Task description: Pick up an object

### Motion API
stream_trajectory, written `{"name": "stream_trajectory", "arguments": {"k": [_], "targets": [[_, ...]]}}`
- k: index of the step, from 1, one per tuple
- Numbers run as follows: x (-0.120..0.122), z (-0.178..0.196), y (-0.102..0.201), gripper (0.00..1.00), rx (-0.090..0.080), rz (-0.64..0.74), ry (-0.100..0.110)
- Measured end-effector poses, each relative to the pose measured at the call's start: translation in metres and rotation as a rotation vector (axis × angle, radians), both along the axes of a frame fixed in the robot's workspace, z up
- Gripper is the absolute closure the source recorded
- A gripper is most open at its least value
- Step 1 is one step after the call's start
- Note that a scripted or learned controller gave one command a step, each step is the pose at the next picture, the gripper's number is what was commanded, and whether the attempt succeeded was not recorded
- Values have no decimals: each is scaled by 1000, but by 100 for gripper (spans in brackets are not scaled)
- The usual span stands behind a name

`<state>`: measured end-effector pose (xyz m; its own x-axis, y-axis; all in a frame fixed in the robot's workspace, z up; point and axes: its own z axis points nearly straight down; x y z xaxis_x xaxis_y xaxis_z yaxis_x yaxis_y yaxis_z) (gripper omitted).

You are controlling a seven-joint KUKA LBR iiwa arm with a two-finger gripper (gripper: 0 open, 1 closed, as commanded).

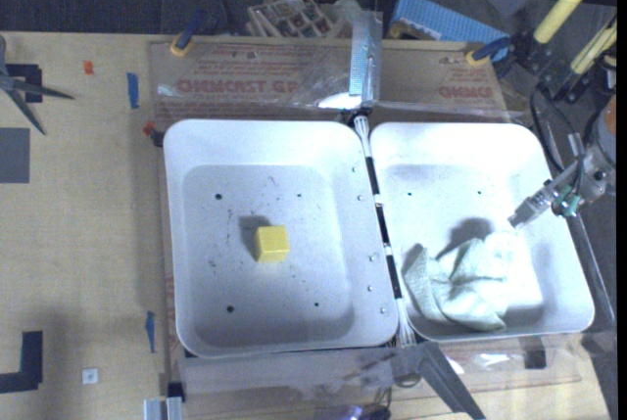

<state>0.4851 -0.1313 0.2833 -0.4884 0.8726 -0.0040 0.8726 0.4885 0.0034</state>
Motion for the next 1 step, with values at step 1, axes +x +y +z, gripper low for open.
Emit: {"name": "stream_trajectory", "arguments": {"k": [1], "targets": [[-4, 75, 78, 100, -2, 460, -3]]}}
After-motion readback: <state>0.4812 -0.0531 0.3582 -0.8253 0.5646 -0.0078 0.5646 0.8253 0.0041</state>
